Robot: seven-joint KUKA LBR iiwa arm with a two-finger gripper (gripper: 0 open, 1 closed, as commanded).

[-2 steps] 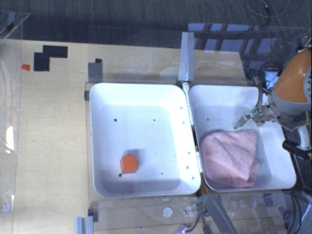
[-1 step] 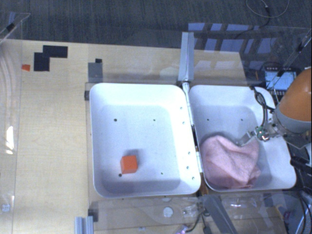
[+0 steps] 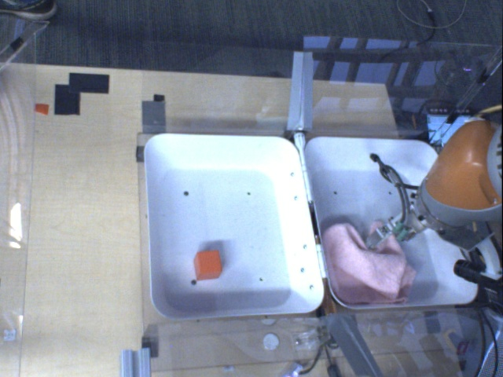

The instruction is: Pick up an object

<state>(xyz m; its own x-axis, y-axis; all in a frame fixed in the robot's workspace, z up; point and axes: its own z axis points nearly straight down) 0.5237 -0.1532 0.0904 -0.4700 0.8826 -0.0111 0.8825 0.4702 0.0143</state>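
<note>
Tabletop (image 3: 86,234), far left of frame: a few black markers and a small orange tag, upper left, nothing to do w/ the pick.

Left bin (image 3: 228,163), centre of frame: one orange cube (image 3: 208,265) in its lower-left part, lying flat on the floor, well apart from the arm. Untouched as far as can be seen.

Right bin (image 3: 346,171), right of centre: pink cloth (image 3: 365,267) bunched in the lower half, reaching down to the near wall. Its upper-right edge looks a bit rucked up.

Pincer (image 3: 391,234) sits low in the right bin, at the cloth's upper-right corner, touching or just above it. The tip is small and blurry, so whether it is spread or closed, and whether any cloth is caught in it, can't be told.

Arm (image 3: 464,175), right edge of frame: orange band bulks over the bin's right side.

Progress, as a judgement: approach done, pincer is down at the cloth, prob. the target. No lift seen yet; the cloth lies on the bin floor. Left to do: confirm grip, raise clear of the bin.
</note>
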